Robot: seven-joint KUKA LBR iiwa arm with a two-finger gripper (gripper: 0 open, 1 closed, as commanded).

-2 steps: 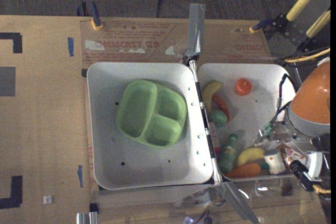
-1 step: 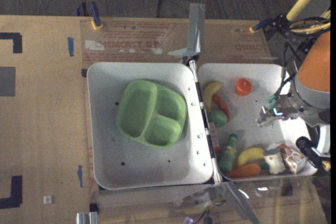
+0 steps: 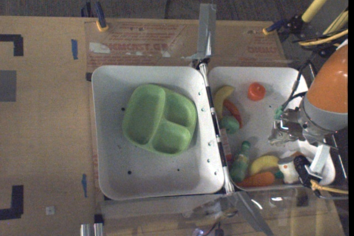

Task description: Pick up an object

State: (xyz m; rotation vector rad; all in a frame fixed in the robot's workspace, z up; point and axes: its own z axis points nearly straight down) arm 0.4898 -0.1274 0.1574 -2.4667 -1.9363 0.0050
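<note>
Jaws (image 3: pixel 283 132) over right bin (image 3: pixel 260 113), near yellow banana (image 3: pixel 264 163).

We see the divided plate (image 3: pixel 160 119) in the left bin (image 3: pixel 110 174). Right of that plate, across the rims, the right bin (image 3: pixel 276 77) holds the toy foods (image 3: pixel 243 160).

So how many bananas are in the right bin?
2. One banana lies at the right bin's upper left, against the divider. The other banana lies near the bottom edge, just above the carrot. The arm covers the bin's right side, so more may be hidden.
</note>
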